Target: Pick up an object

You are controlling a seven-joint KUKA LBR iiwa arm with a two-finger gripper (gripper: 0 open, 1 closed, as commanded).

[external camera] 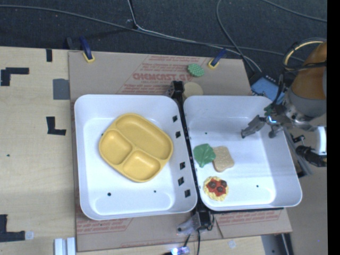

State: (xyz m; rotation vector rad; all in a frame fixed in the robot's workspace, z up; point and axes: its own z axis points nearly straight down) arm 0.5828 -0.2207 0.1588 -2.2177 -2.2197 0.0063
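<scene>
Gripper hangs over the right bin near its far right corner, fingers spread, nothing between them. Closer to the camera in that bin: green leaf touching a toast slice, small pizza below them.

Lighting is even and fairly bright, apparently from overhead, and the two white bins come close to washing out, with a soft sheen on their floors. Shadows are faint and short, gathering beneath the yellow tray toward 6 o'clock. The picture is low in resolution and slightly soft throughout. The arm at 3 o'clock looks blurred, and the dark cloth at 12 o'clock shows grain.
</scene>
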